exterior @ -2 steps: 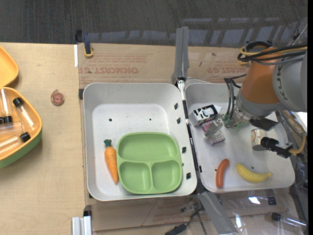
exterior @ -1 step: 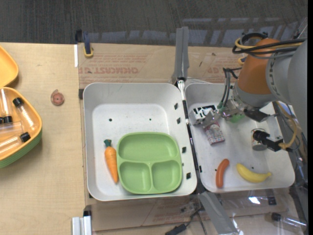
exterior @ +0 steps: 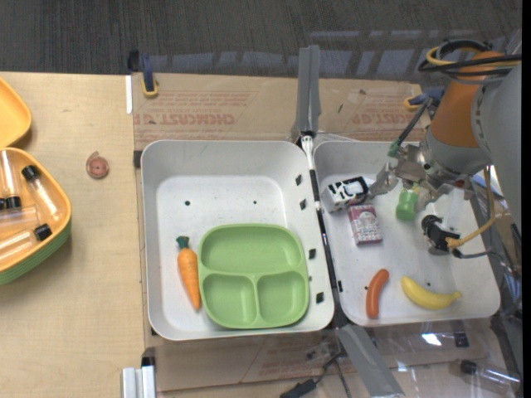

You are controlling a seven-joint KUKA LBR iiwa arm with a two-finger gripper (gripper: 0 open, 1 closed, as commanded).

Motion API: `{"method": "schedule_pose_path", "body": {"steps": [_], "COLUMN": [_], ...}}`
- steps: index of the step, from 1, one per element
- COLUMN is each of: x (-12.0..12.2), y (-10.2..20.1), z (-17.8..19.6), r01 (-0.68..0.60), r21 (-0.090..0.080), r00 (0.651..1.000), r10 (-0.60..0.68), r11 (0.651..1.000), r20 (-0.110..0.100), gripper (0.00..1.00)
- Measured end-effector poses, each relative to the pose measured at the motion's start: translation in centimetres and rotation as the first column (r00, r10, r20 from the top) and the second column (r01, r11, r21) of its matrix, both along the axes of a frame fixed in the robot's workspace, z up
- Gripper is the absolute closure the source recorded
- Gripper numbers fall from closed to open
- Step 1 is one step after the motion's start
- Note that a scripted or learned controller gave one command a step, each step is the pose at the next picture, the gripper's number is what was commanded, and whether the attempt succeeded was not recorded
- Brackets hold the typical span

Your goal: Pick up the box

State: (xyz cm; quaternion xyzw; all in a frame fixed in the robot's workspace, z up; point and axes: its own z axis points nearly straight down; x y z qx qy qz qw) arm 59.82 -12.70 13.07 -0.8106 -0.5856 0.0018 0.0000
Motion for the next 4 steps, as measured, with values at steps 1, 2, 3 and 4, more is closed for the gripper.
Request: {"method": "schedule_pose_path", "body": {"steps": [1, 2, 3, 4], "x": [-0.1, -2.6, -2.7, -8.0], "y": [1.6, 2.3, 2.2, 3.2], "z": [3.1, -4.0, -3.1, -4.0], "r01": [-0.450, -0.372, -0.370, -0.390], "r21": [0.001, 0.002, 0.002, 0.003], "r00": [0.893, 0.928, 0.929, 0.921], "r10": [0.450, 0.372, 0.370, 0.390], "r11": [0.893, 0.928, 0.929, 0.921], "r20": [0.001, 0.000, -0.001, 0.000], "gripper": [0.00, 0.00, 1.00, 1.00]}}
